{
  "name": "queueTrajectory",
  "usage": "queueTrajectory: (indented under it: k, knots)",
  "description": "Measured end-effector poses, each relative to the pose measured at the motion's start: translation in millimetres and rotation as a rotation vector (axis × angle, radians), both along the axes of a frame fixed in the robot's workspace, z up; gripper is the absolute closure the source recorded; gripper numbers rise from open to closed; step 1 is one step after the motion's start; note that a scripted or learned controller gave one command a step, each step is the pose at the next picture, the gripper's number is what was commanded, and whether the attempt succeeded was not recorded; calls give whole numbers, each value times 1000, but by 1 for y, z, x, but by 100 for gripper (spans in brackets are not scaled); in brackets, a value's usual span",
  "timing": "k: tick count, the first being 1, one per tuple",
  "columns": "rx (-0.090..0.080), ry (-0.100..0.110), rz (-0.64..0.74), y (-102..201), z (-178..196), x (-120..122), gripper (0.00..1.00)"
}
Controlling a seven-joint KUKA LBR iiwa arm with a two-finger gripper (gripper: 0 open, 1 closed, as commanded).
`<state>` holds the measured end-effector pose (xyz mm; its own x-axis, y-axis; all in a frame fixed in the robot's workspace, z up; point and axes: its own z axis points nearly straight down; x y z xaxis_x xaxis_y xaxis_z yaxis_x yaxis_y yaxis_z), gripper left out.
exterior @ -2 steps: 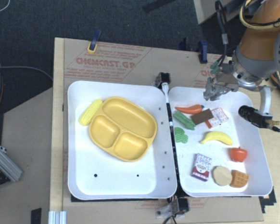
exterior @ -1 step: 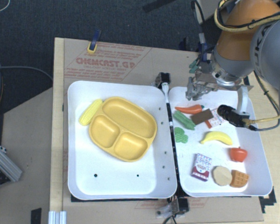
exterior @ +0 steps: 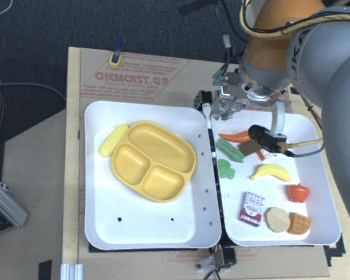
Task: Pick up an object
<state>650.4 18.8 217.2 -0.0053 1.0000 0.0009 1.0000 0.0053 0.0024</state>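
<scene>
In the camera view we see the gripper low over the far left corner of the right bin, close to the wall it shares with the left bin. We cannot tell whether it is open or closed: its tip is a tangle of metal and cable seen from above, and the grey arm covers the far right corner of the bin. We see nothing held in it.

The closest thing to it is a red chili, just on its near right side. A green pod and a green leaf lie a little nearer along the wall. A brown piece beside the pod is too small to name. Further off to the near right are a banana, a tomato, a carton, a cookie and a waffle.

Well apart in the left bin lie a yellow plate and a corn cob touching its left rim.
</scene>
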Motion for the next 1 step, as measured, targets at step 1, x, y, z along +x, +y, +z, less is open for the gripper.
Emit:
queueTrajectory:
  k: [1]
  knots:
    - [-1,-2,-4,1,17,0,100]
